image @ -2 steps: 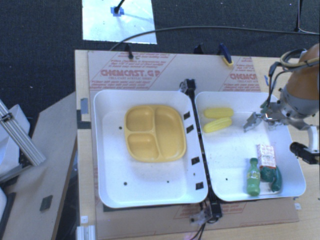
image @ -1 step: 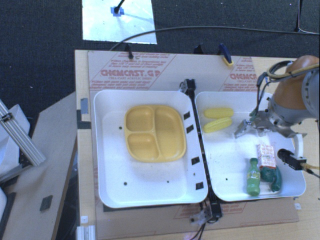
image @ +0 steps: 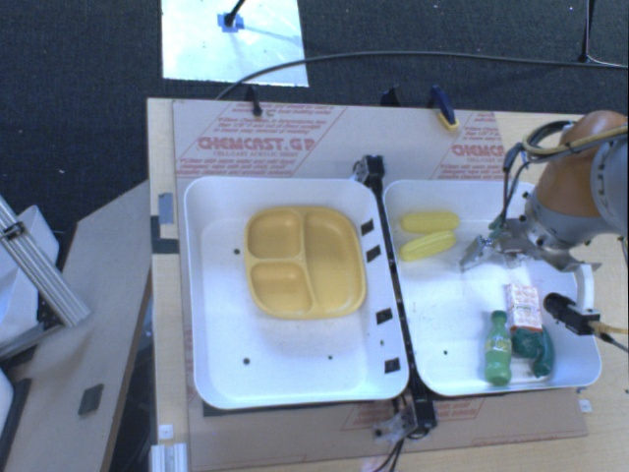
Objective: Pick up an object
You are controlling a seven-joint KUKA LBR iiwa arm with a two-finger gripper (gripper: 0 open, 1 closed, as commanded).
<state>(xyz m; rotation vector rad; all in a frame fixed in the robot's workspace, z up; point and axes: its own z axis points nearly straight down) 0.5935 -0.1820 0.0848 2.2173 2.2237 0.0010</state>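
Over right bin (image: 442, 382) | tool (image: 479, 255) grip: cannot tell | beside yellow pieces (image: 428, 234) | green bottle (image: 498, 347), carton (image: 523, 306) nearby

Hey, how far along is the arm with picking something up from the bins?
Nothing looks picked yet. The two yellow pieces, the green bottle, the small carton and the dark green item all lie in the right bin. The claw sits low there, beside the yellow pieces. Grasping and lifting remain.
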